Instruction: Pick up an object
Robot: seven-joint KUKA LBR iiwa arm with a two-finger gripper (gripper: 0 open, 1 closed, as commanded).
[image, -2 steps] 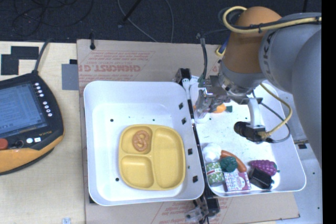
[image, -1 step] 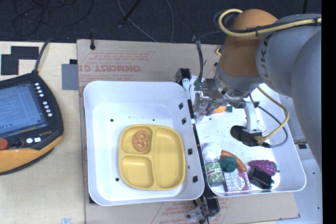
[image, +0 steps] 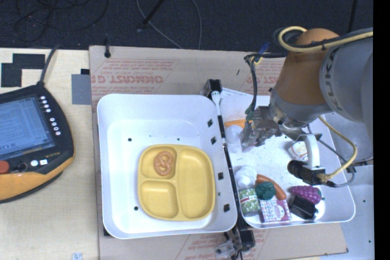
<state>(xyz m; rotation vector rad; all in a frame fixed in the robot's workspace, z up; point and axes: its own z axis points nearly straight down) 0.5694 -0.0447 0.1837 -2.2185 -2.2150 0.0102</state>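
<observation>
— Orange is what I'd go by first: the carrot-like piece (image: 272,186) in my right bin (image: 341,216). It lies with its long axis slanted, one end toward the bin's middle, the other toward the near right corner. A dark teal lump (image: 265,191) sits on its middle.

— Where is your end effector (image: 253,134)?

— Down over the far left part of that same bin, close to the wall shared with the left bin (image: 116,131). It's well apart from the orange piece. Its shape blurs against the white floor, so I cannot tell how it's set, or whether anything is in it.

— What else is in the right bin?

— Most of it crowds the near edge. A green carton (image: 248,200) lies by the near left corner, a pink-and-white packet (image: 274,210) just beside it, a purple bunch of grapes (image: 305,194) toward the right, and a black block (image: 302,209) touching the grapes on their near side. A small white round thing (image: 244,178) rests by the shared wall. A white tube with a label (image: 300,149) lies nearer the right wall, and a thin orange sliver (image: 234,124) lies at the far left, right beside my end effector.

— And the left bin?

— It holds a yellow divided plate (image: 195,192) near the middle. A small tan pretzel-shaped piece (image: 163,162) sits in its far left compartment.

— Anything outside the bins?

— A control pendant (image: 30,137) with a lit screen rests at the left edge of the bench (image: 79,216).
</observation>
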